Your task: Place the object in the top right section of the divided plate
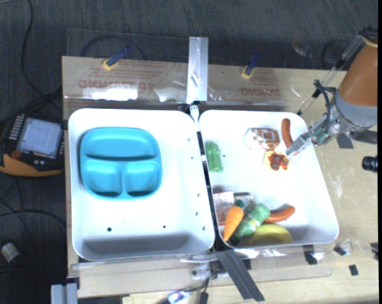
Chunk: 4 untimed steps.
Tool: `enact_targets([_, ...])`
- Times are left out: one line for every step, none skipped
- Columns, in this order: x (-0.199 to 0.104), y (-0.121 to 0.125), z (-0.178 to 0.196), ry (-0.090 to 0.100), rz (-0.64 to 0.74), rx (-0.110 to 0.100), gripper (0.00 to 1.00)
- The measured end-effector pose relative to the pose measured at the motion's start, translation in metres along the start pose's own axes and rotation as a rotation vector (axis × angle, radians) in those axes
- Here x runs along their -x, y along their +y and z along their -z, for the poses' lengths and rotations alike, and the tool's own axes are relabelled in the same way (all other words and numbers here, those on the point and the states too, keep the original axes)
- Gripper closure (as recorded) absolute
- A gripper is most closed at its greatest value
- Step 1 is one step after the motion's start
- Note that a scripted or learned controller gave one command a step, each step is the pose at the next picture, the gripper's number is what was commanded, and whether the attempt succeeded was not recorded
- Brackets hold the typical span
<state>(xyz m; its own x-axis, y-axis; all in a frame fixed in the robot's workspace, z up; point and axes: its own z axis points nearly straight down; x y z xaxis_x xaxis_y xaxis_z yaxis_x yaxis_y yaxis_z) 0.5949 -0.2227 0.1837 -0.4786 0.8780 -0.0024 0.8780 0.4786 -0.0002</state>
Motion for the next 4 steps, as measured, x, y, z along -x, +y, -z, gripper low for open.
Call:
enact_targets([-0.027, -0.050, -0.019, 0.002, 0.176, 0.000, 1.00])
enact_targets([-0.024, -0.038, 0.018, 0.002, 0.213, 0.003, 1.00])
enact_targets([-0.024, -0.038, 0.018, 0.002, 0.213, 0.003, 0.00])
enact_targets([-0.016, -0.012, -0.017, 0.003, 0.057, 0.001, 0.00])
